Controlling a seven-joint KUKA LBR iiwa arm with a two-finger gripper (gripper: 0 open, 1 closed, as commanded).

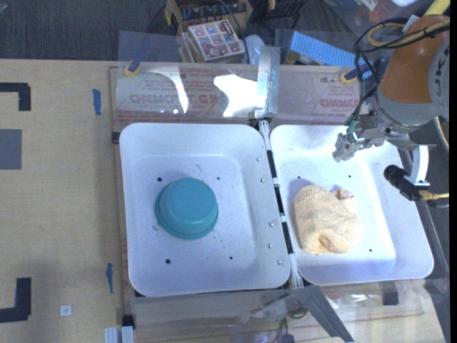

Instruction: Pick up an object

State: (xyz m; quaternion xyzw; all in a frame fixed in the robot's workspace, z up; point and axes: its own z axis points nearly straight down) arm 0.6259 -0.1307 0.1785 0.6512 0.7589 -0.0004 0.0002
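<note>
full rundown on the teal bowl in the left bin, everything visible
The teal bowl is round, smooth and matte, plastic by its look, with no markings. It sits upside down: the flat base faces up and the wider rim rests on the floor of the left bin, left of the bin's centre. Only the bin floor touches it. It stands apart from all four walls, with small dark specks scattered on the floor around it.

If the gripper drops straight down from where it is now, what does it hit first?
Most likely the bare floor of the right bin near its back wall. The gripper hangs above that spot, and the tan plush toy lies nearer the camera, seemingly off that line, though depth is hard to judge.
</note>
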